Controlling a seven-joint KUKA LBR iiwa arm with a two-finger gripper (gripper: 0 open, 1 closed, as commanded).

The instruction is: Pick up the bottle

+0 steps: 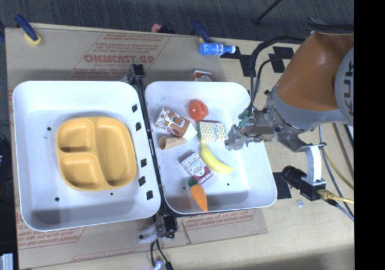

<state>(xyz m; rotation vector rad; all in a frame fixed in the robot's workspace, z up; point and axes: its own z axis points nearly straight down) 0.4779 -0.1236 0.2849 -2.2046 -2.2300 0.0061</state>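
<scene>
Approach seems the step in hand: the gripper (236,138) hangs low over the right bin (260,174), near its right wall, just beside the banana (215,159) and the small green-and-white packet (211,131); whether its fingers are released or clenched I cannot tell, and nothing shows between them; the bottle (213,49), blue and lying on its side, rests on the bench beyond the right bin's far rim, well apart from the gripper; the next move, I judge, calls for lifting clear of the bin, travelling past its far rim, and descending across the bottle's body.
</scene>
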